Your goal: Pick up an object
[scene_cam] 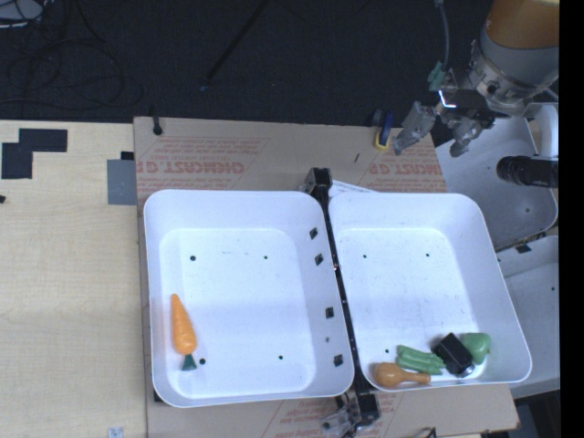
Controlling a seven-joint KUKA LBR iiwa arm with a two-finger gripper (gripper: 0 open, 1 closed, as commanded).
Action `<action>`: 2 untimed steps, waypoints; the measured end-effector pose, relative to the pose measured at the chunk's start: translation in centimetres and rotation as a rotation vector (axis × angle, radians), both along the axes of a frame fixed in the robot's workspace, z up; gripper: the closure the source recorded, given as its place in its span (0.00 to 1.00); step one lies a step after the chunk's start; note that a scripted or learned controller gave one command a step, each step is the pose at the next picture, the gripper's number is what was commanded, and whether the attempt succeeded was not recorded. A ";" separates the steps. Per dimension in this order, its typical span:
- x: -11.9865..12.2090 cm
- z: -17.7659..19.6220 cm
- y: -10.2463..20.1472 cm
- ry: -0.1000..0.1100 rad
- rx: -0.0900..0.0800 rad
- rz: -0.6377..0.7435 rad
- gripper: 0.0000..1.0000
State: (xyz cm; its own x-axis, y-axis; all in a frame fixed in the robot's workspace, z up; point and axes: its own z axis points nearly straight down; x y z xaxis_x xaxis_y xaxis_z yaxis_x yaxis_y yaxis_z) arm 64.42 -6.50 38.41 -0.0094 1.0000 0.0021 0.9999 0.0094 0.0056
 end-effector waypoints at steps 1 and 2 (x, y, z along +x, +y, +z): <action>-0.5 7.1 8.6 0.001 0.000 0.000 0.00; -3.8 16.0 15.9 -0.001 0.001 0.000 0.00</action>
